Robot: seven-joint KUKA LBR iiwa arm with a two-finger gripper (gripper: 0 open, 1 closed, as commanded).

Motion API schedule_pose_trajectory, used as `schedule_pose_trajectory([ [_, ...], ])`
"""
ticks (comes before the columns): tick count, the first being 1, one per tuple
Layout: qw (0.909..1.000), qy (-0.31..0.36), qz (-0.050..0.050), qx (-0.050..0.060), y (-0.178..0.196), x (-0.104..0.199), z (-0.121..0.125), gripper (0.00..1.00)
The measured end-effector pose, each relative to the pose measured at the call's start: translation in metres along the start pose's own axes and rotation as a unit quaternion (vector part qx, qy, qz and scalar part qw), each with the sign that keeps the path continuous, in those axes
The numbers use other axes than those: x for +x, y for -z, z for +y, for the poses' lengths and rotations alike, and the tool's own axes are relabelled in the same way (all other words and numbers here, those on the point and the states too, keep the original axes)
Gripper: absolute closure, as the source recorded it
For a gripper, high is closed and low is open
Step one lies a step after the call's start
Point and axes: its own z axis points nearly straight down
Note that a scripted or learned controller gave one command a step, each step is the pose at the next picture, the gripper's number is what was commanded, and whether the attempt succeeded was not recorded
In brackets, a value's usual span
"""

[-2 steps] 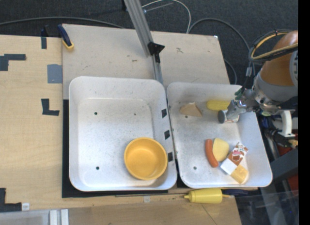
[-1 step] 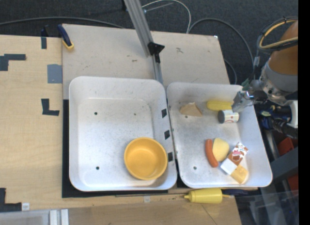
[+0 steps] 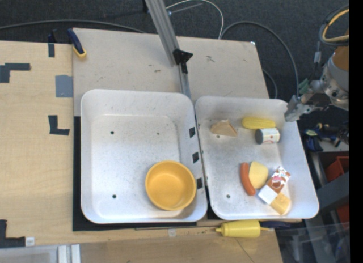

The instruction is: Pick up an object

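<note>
Two white bins (image 3: 136,100), gripper (image 3: 299,106) blurred at right bin's edge

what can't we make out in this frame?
- Gripper: small and blurred at the right bin's rim in the camera view; finger state unreadable.
- Grey arm: cut off by the right edge.
- Small red-and-white carton: print too small to read.
- Orange sausage-shaped piece: partly covered by the yellow wedge.
</note>
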Motion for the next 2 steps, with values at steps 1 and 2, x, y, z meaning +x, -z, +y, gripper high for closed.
schedule_pose_trajectory([
  [1, 1.0, 0.002, 0.002, 0.002, 0.004, 0.05, 0.0, 1.0],
  [2, 1.0, 0.002, 0.001, 0.003, 0.006, 0.098, 0.0, 1.0],
])
